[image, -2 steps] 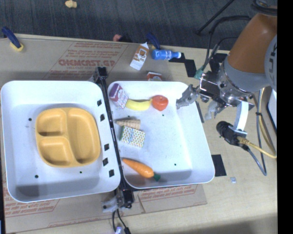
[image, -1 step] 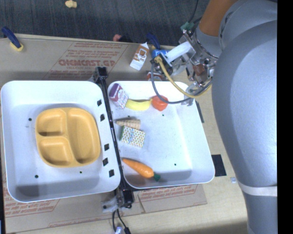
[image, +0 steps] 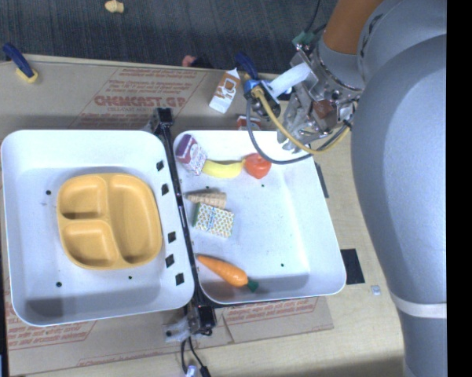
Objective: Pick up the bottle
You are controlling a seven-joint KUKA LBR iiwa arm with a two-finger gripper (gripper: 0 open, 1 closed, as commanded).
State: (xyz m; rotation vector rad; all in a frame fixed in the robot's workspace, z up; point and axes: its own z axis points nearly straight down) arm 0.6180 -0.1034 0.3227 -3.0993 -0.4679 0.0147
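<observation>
The gripper (image: 300,126), a cluster of bare metal parts wrapped in yellow and black cable loops, hung over the far right rim of the right bin (image: 318,234). Its opening could not be made out from this angle, and nothing was seen held in it. Above it sat the orange band and the smooth grey arm (image: 400,148).

Near the gripper in the right bin lay a rounded red tomato-like piece (image: 257,166) touching a glossy yellow banana (image: 221,169). Just left of the banana, against the bin's far left corner, lay what appeared to be the bottle (image: 191,153): short, white, with a purple label, writing illegible. Below it lay a ridged tan cone (image: 206,199), a flat square packet (image: 214,221) in a green-and-white pattern, and a smooth orange carrot (image: 224,271).

The left bin (image: 16,210) held a yellow three-compartment plate (image: 108,218). Both bins rested on brown cardboard (image: 141,93) printed in red, "CHEMCAST GP". A small white-and-brown carton (image: 225,91) lay on it, outside the bins.
</observation>
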